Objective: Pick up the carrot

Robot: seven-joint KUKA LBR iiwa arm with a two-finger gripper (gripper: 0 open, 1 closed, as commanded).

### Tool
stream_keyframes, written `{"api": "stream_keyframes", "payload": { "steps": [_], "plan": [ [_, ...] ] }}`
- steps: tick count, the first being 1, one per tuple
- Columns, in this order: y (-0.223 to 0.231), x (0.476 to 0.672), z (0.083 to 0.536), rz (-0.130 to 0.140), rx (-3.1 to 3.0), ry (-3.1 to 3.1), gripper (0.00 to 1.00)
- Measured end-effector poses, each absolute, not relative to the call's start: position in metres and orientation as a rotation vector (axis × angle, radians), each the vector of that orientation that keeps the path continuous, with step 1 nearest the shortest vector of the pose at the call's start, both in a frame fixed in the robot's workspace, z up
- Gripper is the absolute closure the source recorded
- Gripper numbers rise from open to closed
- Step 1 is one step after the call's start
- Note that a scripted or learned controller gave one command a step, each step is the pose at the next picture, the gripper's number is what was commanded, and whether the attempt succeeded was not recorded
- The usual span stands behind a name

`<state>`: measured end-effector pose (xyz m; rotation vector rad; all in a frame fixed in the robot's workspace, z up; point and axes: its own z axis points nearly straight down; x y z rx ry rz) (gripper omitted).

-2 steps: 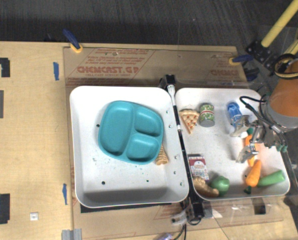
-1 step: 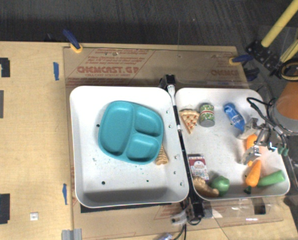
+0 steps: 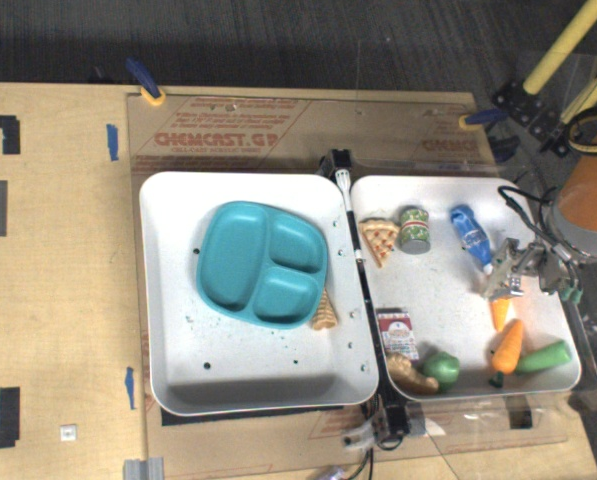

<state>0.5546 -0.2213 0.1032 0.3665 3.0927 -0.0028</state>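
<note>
jaws [image 3: 505, 286]: hovering just above the carrot, can't tell their state
carrot [image 3: 509, 346]: right bin [image 3: 448, 278], near-right corner

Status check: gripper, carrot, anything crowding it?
Gripper above right bin, nothing between fingers. Carrot lying just below it. Green vegetable touching carrot's right side.

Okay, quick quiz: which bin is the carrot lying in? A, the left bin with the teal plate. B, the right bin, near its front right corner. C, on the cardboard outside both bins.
B: the carrot lies in the right bin, near the front right corner beside a green vegetable, with the gripper just above it.
</note>
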Motion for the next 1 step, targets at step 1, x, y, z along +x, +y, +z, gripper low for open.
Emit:
{"api": "stream_keyframes", "payload": {
  "steps": [1],
  "plan": [
    [-0.2209, 0.554, 0.1022, -0.002, 0.366, 3.096, 0.0]
  ]
}}
